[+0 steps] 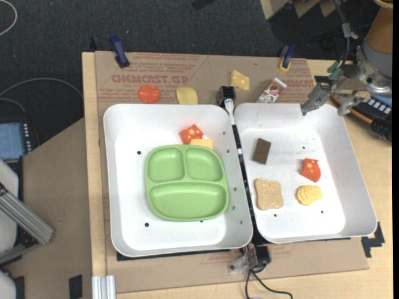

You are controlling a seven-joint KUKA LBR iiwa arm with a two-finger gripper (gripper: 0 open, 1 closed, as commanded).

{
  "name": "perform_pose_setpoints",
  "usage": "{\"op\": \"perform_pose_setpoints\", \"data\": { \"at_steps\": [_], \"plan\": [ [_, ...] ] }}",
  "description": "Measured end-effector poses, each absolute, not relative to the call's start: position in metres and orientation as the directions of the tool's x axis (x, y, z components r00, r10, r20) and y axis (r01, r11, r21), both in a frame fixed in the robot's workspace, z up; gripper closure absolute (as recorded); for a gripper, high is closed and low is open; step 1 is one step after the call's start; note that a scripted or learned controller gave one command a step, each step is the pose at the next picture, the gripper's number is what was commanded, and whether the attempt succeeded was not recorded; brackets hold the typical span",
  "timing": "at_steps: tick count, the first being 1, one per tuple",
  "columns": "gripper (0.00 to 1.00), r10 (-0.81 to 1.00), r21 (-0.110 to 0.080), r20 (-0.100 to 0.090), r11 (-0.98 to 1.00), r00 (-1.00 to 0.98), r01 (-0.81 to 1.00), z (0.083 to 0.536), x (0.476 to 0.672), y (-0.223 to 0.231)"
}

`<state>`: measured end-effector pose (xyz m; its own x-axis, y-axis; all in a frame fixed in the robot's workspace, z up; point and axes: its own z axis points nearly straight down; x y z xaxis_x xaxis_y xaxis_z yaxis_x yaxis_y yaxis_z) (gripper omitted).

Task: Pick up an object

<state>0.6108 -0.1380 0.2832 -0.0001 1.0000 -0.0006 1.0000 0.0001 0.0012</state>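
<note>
— Where is the arm?

— At the far right, above the back corner of the right shallow white bin [349, 167]. The two-finger gripper [328, 98] hangs over that bin's upper rim, its two grey fingers [312, 101] spread apart with nothing between them — released, holding no object.

— What lies in that bin?

— Four pieces, well apart from the gripper: a dark brown rectangular block [262, 150] near the left wall, a red strawberry-like toy [310, 169] toward the right, a tan slice of toy bread [269, 194] below the block, and a yellow ridged corn-like piece [309, 195] just beside the bread.

— And the left bin?

— The left shallow white bin [124, 136] bears a green plastic divided plate [186, 182] with three compartments. Touching the plate's back edge sit a red piece with a yellow star [191, 133] and a pale orange block [202, 144].

— Anything outside the bins?

— On the brown cardboard sheet [156, 76] behind them: an orange round toy [149, 93], a pale yellow rounded piece [186, 96], a yellow cheese-like wedge [240, 80] and a small red-and-white packet [270, 92]. Two blue clamps [118, 51] grip the sheet's far edge.
</note>
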Motion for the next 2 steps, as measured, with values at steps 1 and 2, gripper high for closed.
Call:
{"op": "perform_pose_setpoints", "data": {
  "at_steps": [1,2],
  "plan": [
    [0.0,1.0,-0.009,0.003,-0.003,0.003,1.0,0.177,0.525,-0.171],
    [0.0,1.0,-0.005,0.002,0.0,0.0,1.0,0.08,0.558,-0.19]
  ]
}}
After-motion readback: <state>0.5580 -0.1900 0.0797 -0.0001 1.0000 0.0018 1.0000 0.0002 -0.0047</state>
